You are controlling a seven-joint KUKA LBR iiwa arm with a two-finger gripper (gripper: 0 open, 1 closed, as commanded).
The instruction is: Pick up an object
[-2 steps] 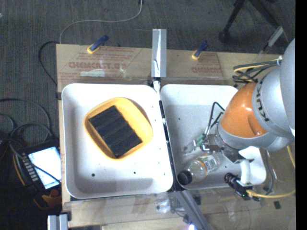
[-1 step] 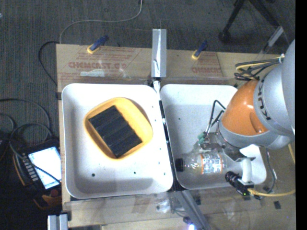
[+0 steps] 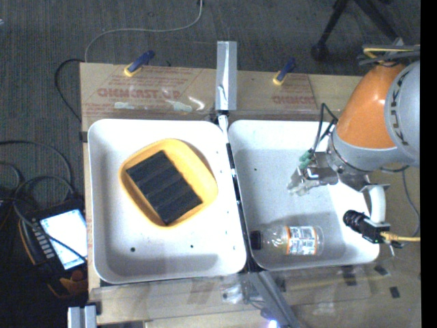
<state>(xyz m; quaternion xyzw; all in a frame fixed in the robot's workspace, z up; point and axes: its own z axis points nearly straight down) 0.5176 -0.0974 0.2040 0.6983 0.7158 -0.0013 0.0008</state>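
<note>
Two shallow white bins are carried side by side on the desk [image 3: 102, 94]. Left bin [image 3: 109, 251]: one yellow dish [image 3: 202, 161], lying near the middle, with a black ridged pad [image 3: 164, 186] seated inside it. Right bin [image 3: 273, 142]: one clear plastic bottle [image 3: 290, 239], laid on its side close to the near wall, dark cap toward the divider, orange-and-white label turned upward.

Arm: grey with an orange band, entered from the right and held over the right bin. Gripper [image 3: 304, 178] is poised above the bin's middle, apart from the bottle and well apart from the dish. State of the fingers: it cannot be told from this angle, the tip being small and partly blurred. Nothing is seen gripped.

Step in hand, as judged: approach, with no object yet taken. The bottle is reckoned the nearest candidate.

Handling notes: the gripper should be brought toward the near wall and centred over the bottle's labelled body, not the cap end. The closing line is best set across the bottle's width, so that the round body is not rolled aside. Descent should be stopped short of the bin floor. Smooth, possibly soft plastic is to be expected; a firm, centred squeeze is advised, and care taken near the bin wall.
</note>
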